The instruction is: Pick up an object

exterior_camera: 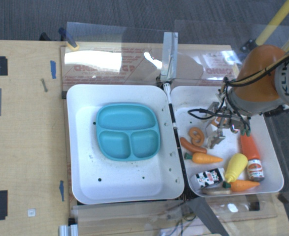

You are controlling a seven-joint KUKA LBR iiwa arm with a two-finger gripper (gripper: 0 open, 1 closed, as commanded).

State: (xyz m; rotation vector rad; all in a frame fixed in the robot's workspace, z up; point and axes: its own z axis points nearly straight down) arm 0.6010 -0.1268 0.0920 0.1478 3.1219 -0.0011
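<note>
In the right white bin (274, 154), my gripper (217, 134) hangs below the orange wrist band, over the bin's middle. It is just right of a brown pretzel (196, 135) and above an orange carrot (207, 158). An orange sausage (189, 144) lies left of the carrot. To the gripper's right stands a red ketchup bottle (251, 156), lying lengthwise. A yellow bottle (235, 166), a second carrot (242, 185) and a black-and-white carton (209, 177) lie near the front wall. Nothing shows between the gripper's tips.
The left white bin (80, 146) holds a teal divided plate (128, 132). A clear plastic screen and a metal post (169, 58) stand behind both bins. Black cables (203, 113) loop off the wrist toward the divider between the bins.
</note>
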